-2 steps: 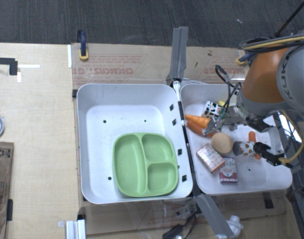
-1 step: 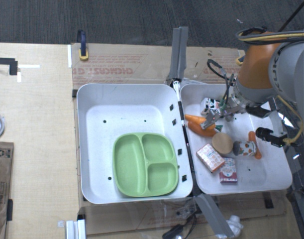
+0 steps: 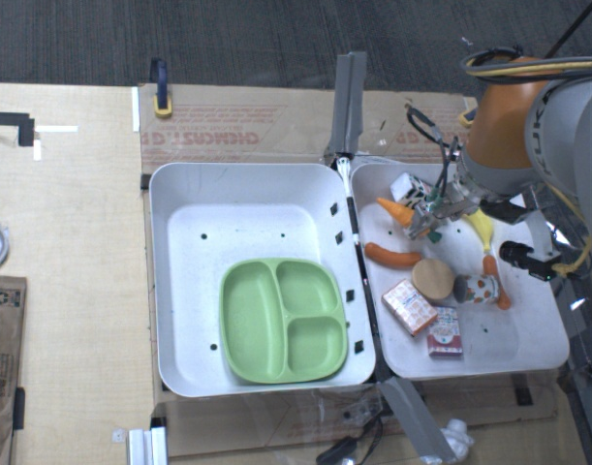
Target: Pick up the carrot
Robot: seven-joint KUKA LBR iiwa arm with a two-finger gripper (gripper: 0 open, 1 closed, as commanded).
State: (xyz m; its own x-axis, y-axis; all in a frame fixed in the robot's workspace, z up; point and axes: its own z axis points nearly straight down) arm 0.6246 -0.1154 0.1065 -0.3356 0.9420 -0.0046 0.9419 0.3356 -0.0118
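I am watching the gripper [image 3: 428, 213] hanging low in the right bin [image 3: 528, 352], at about eleven o'clock of that bin's floor, and I cannot tell how the end effector is set, since wrist and cabling are crowding that spot.

The carrot [image 3: 395, 210] is lying touching or just beside the tool on its nine o'clock side, its thick orange end pointing toward the divider between the bins. I am not seeing it clamped.

My worry is confusion between orange things. A long orange sausage-like piece [image 3: 392, 255] is lying at six o'clock from the carrot, near it, and a thin orange stick [image 3: 495, 280] is sitting at four o'clock, further off. If the program is aiming slightly low, I judge it could be closing on the wrong one. The carrot is tapered, so a pinch near the narrow end could be squeezing it out sideways toward the bin wall.

Clutter is also pressing in: a yellow piece [image 3: 481, 227] at three o'clock of the tool, a round tan object [image 3: 433, 279] at six o'clock, and two small cartons [image 3: 410, 306] [image 3: 445, 332] beyond it. The left bin [image 3: 179, 260] is carrying a green divided plate [image 3: 284, 320], well apart from the work.
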